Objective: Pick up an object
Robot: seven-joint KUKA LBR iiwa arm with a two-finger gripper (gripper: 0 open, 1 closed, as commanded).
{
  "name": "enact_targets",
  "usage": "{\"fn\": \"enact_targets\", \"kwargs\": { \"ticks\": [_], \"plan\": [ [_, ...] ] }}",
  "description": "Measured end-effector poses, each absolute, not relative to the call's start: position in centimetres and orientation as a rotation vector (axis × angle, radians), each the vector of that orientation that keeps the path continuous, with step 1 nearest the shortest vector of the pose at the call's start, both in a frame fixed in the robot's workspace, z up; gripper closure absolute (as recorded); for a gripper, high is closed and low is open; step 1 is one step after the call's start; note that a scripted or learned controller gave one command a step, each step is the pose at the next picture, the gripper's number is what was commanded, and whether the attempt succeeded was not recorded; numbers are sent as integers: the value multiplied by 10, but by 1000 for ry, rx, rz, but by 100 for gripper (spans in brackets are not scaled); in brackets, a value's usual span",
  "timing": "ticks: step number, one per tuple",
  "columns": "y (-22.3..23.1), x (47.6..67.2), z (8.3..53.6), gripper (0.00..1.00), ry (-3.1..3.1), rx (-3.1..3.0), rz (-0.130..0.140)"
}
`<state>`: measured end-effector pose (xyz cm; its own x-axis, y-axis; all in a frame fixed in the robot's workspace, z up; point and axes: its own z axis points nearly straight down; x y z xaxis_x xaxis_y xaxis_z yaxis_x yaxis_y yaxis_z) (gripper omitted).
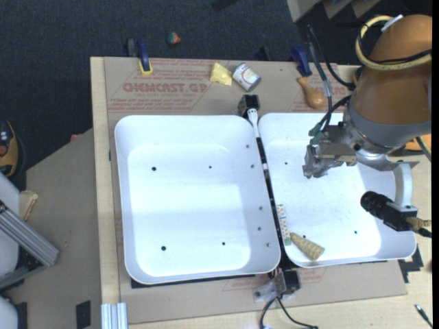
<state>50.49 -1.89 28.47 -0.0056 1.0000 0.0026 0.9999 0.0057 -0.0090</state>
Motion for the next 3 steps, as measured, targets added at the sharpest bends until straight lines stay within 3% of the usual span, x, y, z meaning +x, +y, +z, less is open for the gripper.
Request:
{"fn": "enact_targets", "kwargs": {
  "ticks": [1, 2, 3],
  "plan": [
    [-121, 478, 343, 100, -2216, -2241, -3],
    [-57, 480, 264, 100, -2221, -2210, 5],
    [-81, 480, 378, 100, -2230, -2230, -13]
  ]
}}
